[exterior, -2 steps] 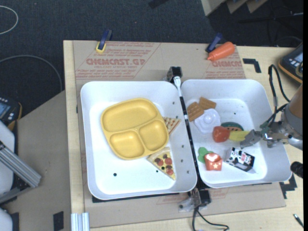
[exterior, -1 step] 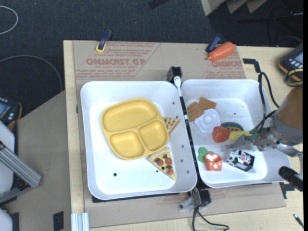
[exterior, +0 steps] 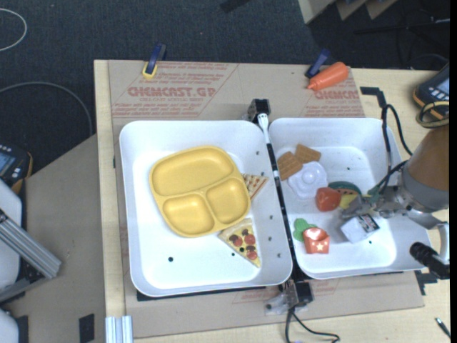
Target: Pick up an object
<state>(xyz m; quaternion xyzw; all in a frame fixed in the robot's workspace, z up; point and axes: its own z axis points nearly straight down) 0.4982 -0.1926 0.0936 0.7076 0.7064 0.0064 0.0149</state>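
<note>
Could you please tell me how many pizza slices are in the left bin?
2: one pizza slice lies at the yellow tray's lower right corner, and another slice peeks out at its right edge, partly hidden underneath.

Yellow divided plate [exterior: 198,190] crowds the left bin's [exterior: 143,249] middle; toys cluster mid-right bin [exterior: 357,259], lower strip open.

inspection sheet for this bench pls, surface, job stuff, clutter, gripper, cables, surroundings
surface: bench with printed board, left bin and right bin side by side
job's things: yellow tray, waffle piece and pizza slice in left bin; crackers, clear cup, tomato, strawberry in right bin
clutter: orange clamp, yellow clamp
grippers: gripper low in right bin, fingers unclear
cables: black cable along right bin
surroundings: dark carpet
</note>
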